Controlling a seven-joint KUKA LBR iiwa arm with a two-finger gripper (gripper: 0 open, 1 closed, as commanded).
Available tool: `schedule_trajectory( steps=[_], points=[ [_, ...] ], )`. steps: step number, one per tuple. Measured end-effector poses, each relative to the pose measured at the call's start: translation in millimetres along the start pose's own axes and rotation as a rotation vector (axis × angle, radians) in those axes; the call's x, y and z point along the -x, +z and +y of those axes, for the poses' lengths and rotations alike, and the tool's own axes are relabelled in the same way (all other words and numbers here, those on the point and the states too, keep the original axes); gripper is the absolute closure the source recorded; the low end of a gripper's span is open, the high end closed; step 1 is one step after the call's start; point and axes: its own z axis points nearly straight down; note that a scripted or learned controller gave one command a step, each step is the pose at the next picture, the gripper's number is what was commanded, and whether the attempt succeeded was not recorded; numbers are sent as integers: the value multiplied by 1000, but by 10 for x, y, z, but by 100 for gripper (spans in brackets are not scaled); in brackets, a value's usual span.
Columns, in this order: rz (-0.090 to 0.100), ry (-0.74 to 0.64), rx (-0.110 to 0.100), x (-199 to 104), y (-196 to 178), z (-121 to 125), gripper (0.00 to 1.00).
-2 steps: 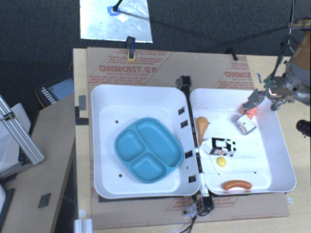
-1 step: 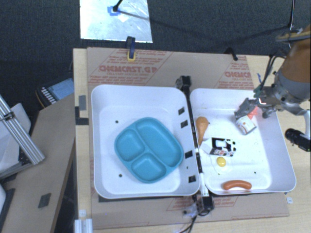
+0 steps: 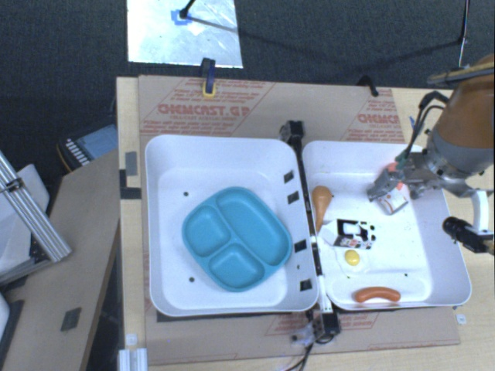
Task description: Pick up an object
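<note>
Several small items lie in the right bin (image 3: 441, 238). A tan pear-shaped piece (image 3: 320, 200) rests against the left wall. A black-and-white toy (image 3: 356, 233) lies in the middle, with a fried-egg toy (image 3: 353, 259) just in front of it. An orange sausage (image 3: 377, 294) lies near the front wall. My gripper (image 3: 390, 190) hangs over the back right part of this bin, to the right of and behind the black-and-white toy and apart from all the items.
The left bin (image 3: 166, 207) holds a blue divided plate (image 3: 236, 239). A black clip row (image 3: 298, 199) marks the wall between the bins. A yellow-and-black clamp (image 3: 209, 77) sits at the bench's back edge. The grey arm (image 3: 464, 137) enters from the right.
</note>
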Motion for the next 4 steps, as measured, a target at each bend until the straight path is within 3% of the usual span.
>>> schedule_trajectory(
  steps=[1,2,4],
  points=[
    [1,0,-2,-30,603,-71,0],
    [-1,0,5,-22,460,-49,100],
    [-2,-4,11,-148,-722,-34,100]
  ],
)
